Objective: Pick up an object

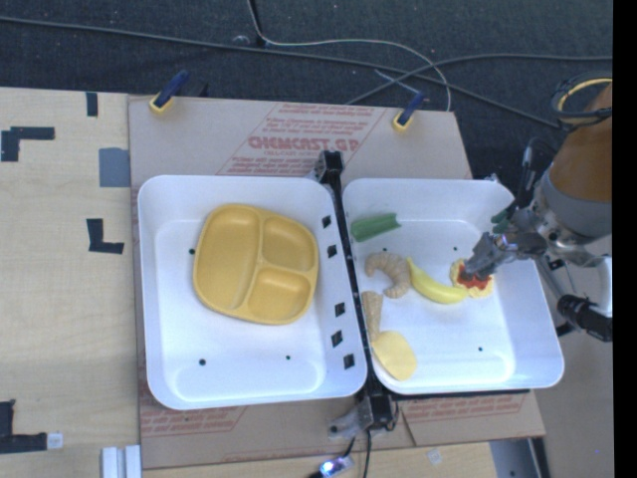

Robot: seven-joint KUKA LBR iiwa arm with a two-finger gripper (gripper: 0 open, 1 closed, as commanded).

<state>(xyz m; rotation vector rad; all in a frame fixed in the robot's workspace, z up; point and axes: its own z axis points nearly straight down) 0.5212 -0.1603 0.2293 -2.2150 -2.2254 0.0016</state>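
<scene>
One small red and orange toy (pixel 474 279) sits under my gripper (pixel 482 264) in the right bin (pixel 528 366), touching the banana (pixel 435 287); probably light, hard, slippery plastic, best pinched across its middle; my finger gap I cannot tell.

2 shallow white bins sit side by side on a brown board (pixel 299 137) printed with red lettering. The left bin (pixel 164 297) holds a yellow divided plate (pixel 254 263) with 3 compartments, lying flat near the bin's middle. A black divider strip (pixel 343 287) runs between the 2 bins. The right bin (pixel 528 352) stands just beside it. 2 clamps with yellow and blue grips, one (pixel 169 92) at the board's far left corner and one (pixel 407 111) towards its far right, hold the board's back edge. Light wooden bench surface (pixel 60 297) carries dark tape marks (pixel 100 237). Thin cables (pixel 328 38) cross what looks like dark carpet (pixel 119 18) behind.
</scene>
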